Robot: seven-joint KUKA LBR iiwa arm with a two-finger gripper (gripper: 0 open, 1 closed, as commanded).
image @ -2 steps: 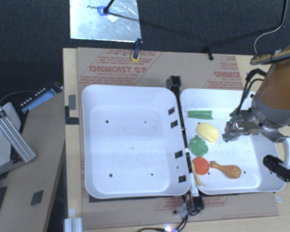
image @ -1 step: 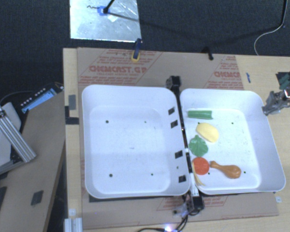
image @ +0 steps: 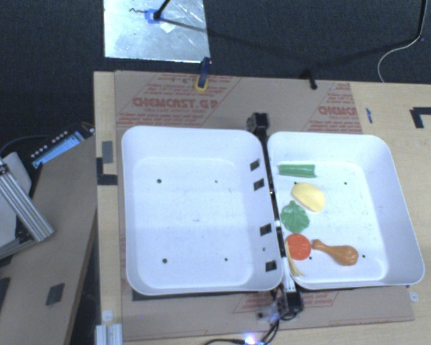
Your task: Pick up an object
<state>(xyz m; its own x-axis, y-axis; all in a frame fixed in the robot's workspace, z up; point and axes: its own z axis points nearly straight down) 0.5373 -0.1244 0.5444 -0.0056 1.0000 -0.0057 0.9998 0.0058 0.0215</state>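
Observation:
The right bin (image: pixel 388 192) holds several toy foods near its left wall. A green stick-shaped piece (image: pixel 297 169) lies at the top. Below it sits a pale yellow lemon-like piece (image: pixel 309 197), then a green leafy piece (image: pixel 294 217). A red round tomato (image: pixel 298 246) rests near the front, and a brown drumstick (image: pixel 337 252) lies just right of it.
The left bin (image: pixel 140 214) stands beside the right one, joined by black clips (image: pixel 260 185) along the shared wall. Both rest on a cardboard sheet (image: pixel 179 99) on the bench. A metal plate (image: pixel 155 19) lies at the back, and a metal frame (image: pixel 14 200) stands at the left.

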